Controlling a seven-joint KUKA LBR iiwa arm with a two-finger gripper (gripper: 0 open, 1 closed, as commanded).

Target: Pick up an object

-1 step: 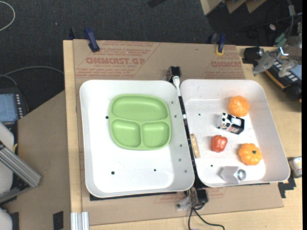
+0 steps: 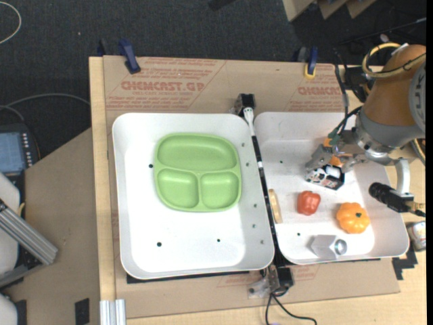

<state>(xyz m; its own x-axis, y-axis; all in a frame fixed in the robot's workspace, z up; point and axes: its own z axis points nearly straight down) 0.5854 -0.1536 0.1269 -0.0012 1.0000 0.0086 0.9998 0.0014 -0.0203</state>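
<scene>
My gripper (image 2: 329,160) hangs low over the upper middle of the right bin (image 2: 287,137), with the arm reaching in from the right. Directly below its tip lies a small black-and-white object (image 2: 327,177), partly hidden by the gripper; I cannot tell whether they touch. In front of it a red pepper-like object (image 2: 308,202) rests on the bin floor. An orange pumpkin-like object (image 2: 353,217) sits to the right of that. A grey metallic object (image 2: 329,245) lies near the bin's front edge.
A thin wooden stick (image 2: 273,205) lies along the right bin's left wall. The left bin (image 2: 135,202) holds a green divided plate (image 2: 197,171). Cardboard covers the bench around the bins, with blue clamps at the back.
</scene>
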